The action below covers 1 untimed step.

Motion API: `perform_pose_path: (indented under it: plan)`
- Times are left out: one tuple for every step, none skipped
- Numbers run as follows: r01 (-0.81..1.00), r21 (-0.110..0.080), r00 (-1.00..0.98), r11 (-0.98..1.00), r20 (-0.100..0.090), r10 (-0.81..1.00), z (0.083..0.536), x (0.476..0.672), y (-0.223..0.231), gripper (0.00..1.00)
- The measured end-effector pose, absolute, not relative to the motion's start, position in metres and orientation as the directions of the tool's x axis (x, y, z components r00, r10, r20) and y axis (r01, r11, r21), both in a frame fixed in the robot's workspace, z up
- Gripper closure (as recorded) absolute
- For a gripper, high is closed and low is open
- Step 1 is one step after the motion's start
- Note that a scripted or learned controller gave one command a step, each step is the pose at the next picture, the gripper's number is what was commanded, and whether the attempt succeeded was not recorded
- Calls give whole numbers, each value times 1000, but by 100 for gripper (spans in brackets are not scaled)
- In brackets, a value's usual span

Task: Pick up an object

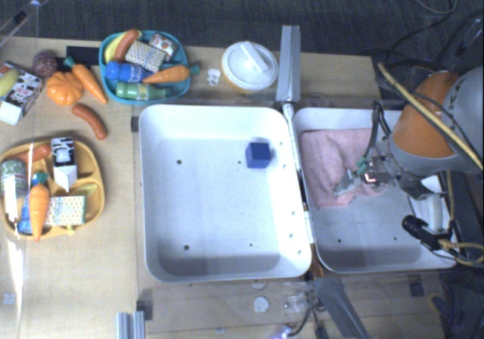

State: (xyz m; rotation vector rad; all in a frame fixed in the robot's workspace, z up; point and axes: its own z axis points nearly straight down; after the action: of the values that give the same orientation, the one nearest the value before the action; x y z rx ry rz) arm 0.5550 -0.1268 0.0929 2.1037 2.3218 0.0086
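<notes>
Pink cloth (333, 160) lies crumpled in right bin (363, 254), back-left part. Gripper (361, 178) down at cloth's right edge; finger state cannot tell. No lift evident; grasp and raise left. Blue cube (259, 154) alone in left bin (189, 254), untouched.

Tool (355, 178) low, arm (427, 129) bent

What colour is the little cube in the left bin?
Blue. The cube shows clearly in the camera view, against the white bin.
</notes>
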Motion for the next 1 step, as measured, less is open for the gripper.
perform_pose_path:
  plan:
    - [961,14,-278,278,-8,961,91,581,-119,0]
